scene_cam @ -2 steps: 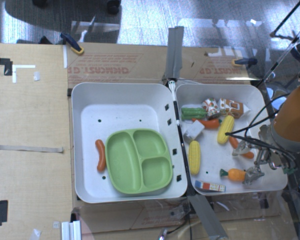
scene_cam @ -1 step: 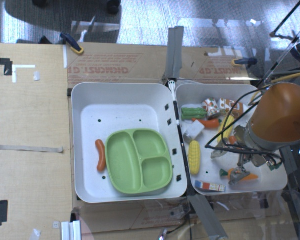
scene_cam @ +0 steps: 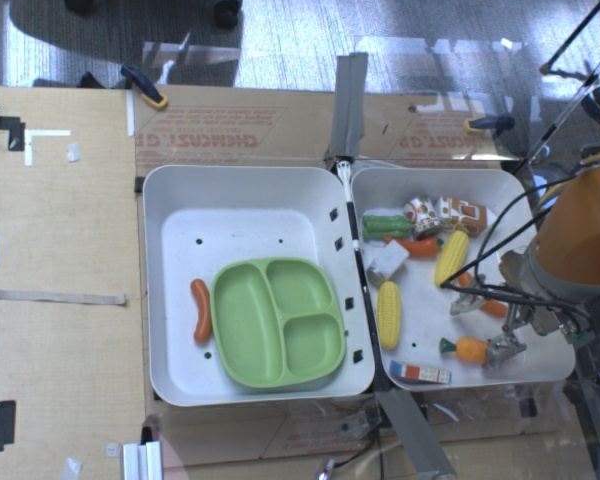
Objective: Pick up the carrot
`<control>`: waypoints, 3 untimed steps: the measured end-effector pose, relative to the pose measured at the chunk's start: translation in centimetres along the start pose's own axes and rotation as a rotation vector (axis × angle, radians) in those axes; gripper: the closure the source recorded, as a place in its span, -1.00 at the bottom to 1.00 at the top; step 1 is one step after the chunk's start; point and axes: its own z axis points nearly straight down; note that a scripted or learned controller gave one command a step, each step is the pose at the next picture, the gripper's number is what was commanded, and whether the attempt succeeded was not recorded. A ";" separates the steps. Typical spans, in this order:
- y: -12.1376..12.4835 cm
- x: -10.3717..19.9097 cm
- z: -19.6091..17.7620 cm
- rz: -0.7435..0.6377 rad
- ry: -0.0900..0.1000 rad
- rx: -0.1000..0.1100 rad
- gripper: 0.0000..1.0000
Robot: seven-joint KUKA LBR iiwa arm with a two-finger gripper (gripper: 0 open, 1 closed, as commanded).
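The carrot [scene_cam: 467,348] lies on the floor of the right bin [scene_cam: 420,184] — not lifted yet. The gripper [scene_cam: 502,348] is just beside it, fingers narrow, holding nothing.

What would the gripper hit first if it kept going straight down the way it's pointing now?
Probably the carrot. The gripper hangs in the right bin, just right of the carrot's orange body. Depth is unclear from this slanted view, so it might meet the white bin floor beside the carrot instead.
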 end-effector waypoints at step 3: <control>-0.1 -0.8 0.0 -0.474 0.000 -0.001 -1.00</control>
